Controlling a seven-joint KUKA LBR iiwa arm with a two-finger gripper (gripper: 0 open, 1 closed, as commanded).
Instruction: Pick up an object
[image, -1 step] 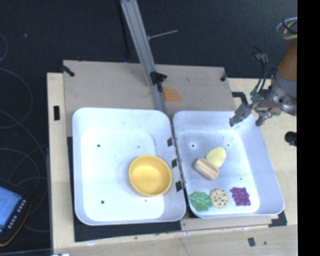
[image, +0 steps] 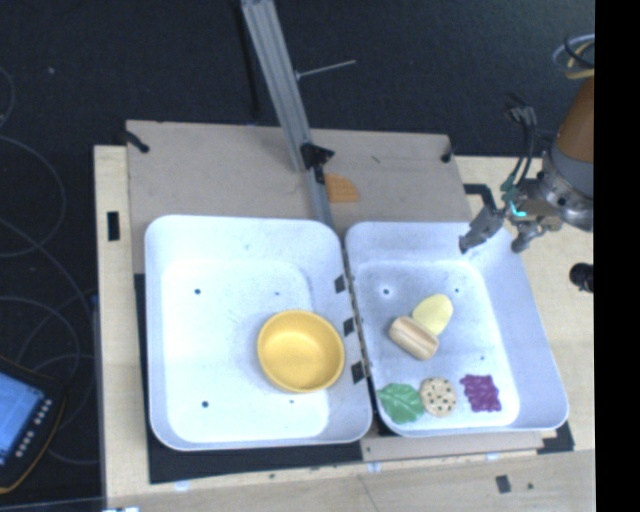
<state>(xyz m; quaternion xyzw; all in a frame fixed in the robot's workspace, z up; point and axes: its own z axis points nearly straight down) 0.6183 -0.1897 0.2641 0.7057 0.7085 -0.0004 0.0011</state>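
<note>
Two-finger gripper (image: 499, 234) spread open, holding nothing, over right white bin (image: 520, 330) upper right rim. Tan bread-roll-shaped toy (image: 413, 337) lies mid-bin, well apart, touching pale yellow rounded piece (image: 433, 312).

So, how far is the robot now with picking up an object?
Nothing looks picked yet. The gripper hangs open above the far right corner of the right bin, with nothing between its fingers. The yellow piece, bread roll, green leaf, cookie and purple grapes lie in that bin; the yellow bowl sits in the left bin. Choosing, descending, grasping and lifting remain.
</note>
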